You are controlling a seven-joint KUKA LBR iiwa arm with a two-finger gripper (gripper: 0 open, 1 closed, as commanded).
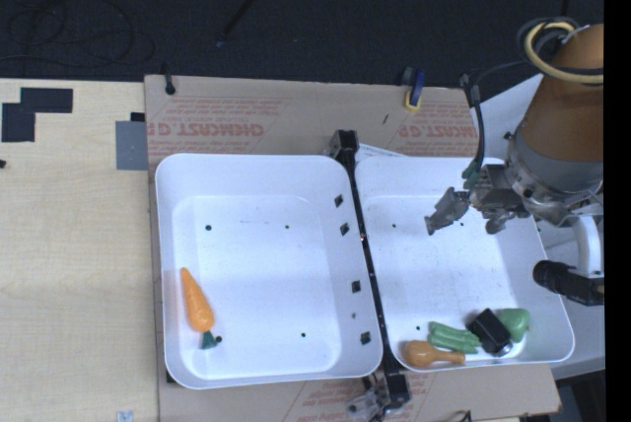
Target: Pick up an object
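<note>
Nearest the camera, four toys lay crowded along the near edge of the right-hand shallow white plastic bin [434, 262], toward its near right corner: a small orange gourd-shaped toy [431, 354], a green pea-pod toy [454, 337] touching it, a black blocky object [489, 329] lying partly over the pod, and a pale green rounded piece [515, 319] just beside the block. They were probably huddled there because loose toys slide down against the wall of a shallow bin. Packed that tightly, any one of them would likely be awkward to take alone.

In the left-hand white plastic bin [163, 213], an orange plastic carrot with a dark green top [196, 302] lay by itself near the near left corner, along the left wall. It had free room on its inner side, so it looked the easier pick, though it was well apart from the arm.

Farther back, the two-finger gripper [465, 220] hung over the far right part of the right bin, above bare white floor. Its two grey fingers [444, 213] stood apart with nothing between them, so no object had been picked yet. The toy cluster lay nearer the camera than the gripper, which would have to come toward the near edge and drop.

Behind it rose the grey arm with its orange band [567, 114], entering over the bin's right rim. Both bins sat on a brown cardboard sheet [246, 109], and a blue and yellow clamp [414, 90] gripped its far edge, presumably to keep it from sliding
</note>
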